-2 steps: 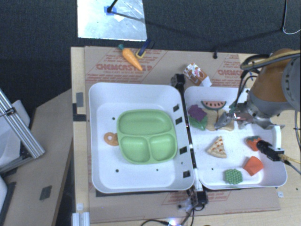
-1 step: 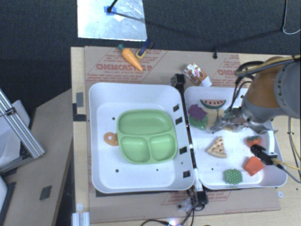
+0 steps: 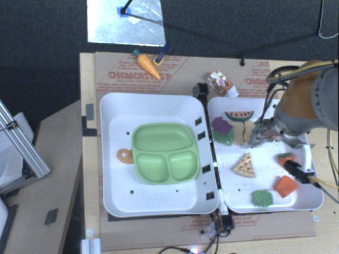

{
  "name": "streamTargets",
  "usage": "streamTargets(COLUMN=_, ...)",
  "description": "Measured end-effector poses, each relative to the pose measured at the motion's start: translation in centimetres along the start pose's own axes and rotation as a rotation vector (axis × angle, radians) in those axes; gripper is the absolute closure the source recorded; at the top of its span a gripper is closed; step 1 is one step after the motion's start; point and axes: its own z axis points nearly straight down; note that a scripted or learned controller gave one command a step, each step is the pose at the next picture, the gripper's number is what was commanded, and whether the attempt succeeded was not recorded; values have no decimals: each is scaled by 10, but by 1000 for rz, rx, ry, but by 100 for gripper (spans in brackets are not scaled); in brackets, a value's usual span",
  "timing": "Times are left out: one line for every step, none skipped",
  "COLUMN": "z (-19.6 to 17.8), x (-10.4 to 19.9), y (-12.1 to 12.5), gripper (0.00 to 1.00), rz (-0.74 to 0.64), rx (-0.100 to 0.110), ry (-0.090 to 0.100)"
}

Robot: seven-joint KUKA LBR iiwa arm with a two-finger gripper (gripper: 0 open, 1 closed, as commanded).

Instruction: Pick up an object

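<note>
The right bin (image 3: 312, 197) holds several toy foods. A pizza slice (image 3: 245, 166) lies in its middle. A purple grape bunch (image 3: 222, 126) and a watermelon slice (image 3: 238, 115) sit at the back left. Along the front right are a green round piece (image 3: 262, 198), an orange block (image 3: 286, 186) and a small red and green piece (image 3: 286, 157). My gripper (image 3: 259, 135) hangs low over the back middle of this bin. It is just right of a thin tan piece (image 3: 244, 135) and above the pizza slice. The grey and orange arm (image 3: 299, 102) covers the bin's back right corner.
In the left bin (image 3: 114, 142) sit a green divided plate (image 3: 164, 152) and a small orange ring (image 3: 125, 156) beside it. Behind the bins, a toy carrot (image 3: 148, 65) and a small red and white toy (image 3: 221, 83) lie on the cardboard. A foil sheet (image 3: 125, 15) lies further back.
</note>
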Motion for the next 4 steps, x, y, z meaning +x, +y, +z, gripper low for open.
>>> streamTargets(z=-43, x=-1, y=2, gripper=100, rz=-3, rx=0, ry=0)
streamTargets(z=-88, x=-2, y=9, gripper=100, rz=-3, rx=0, ry=0)
streamTargets(z=-131, x=-3, y=10, gripper=100, rz=-4, rx=-1, ry=0)
streamTargets(z=-121, x=53, y=14, gripper=100, rz=-8, rx=4, ry=3)
